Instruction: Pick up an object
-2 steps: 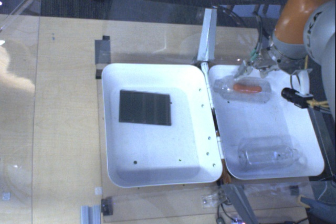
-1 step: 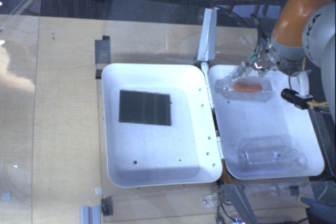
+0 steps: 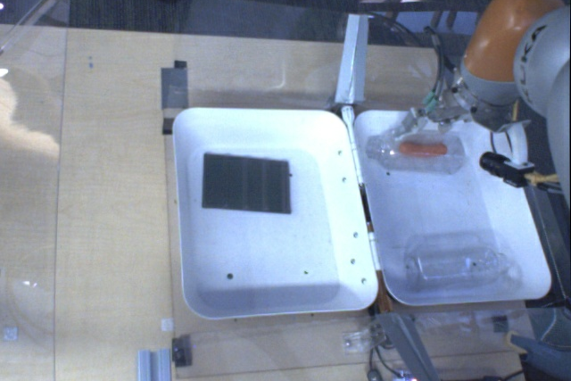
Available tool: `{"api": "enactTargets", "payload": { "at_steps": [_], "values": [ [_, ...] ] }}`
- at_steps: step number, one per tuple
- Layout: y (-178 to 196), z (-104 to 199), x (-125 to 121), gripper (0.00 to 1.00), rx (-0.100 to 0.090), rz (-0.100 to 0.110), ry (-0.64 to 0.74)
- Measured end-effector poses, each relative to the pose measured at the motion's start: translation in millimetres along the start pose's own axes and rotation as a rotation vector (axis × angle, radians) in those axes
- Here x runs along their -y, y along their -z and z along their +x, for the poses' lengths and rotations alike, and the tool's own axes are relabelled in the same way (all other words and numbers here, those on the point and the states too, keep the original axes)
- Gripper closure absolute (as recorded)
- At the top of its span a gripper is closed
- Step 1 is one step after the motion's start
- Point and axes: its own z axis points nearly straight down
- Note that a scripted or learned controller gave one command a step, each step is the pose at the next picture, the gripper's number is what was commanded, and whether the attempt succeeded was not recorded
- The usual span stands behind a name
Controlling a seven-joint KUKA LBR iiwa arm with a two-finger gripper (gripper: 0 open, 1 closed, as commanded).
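reaching in from the right edge of the view, one grey arm (image 3: 526, 49) with an orange band comes down over the far edge of the right bin (image 3: 526, 281); its gripper (image 3: 434, 113) sits low at that bin's far edge, right at the end of a clear bottle; whether its fingers are apart or together cannot be told, nor whether anything is clamped; two white bins lie side by side on the wooden bench (image 3: 98, 210); the left bin (image 3: 268, 263) carries one thing, a dark rectangular pad (image 3: 247, 184), lying flat toward its left edge; the right bin carries two clear plastic bottles, both on their sides; the first bottle (image 3: 419, 151) lies along the far edge with something orange-red inside it, its right end touching or just beside the gripper; the second bottle (image 3: 457, 262) lies along the near edge, well apart from the first.
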Motion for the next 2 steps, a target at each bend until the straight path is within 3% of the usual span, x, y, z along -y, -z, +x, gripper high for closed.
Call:
{"api": "enactTargets", "payload": {
  "at_steps": [1, 2],
  "values": [
    [-1.0, -0.2, -0.5, 0.00, 0.001, 0.003, 0.031],
    [18.6, 5.5, 11.9, 0.00, -0.013, 0.029, 0.263]
  ]
}}
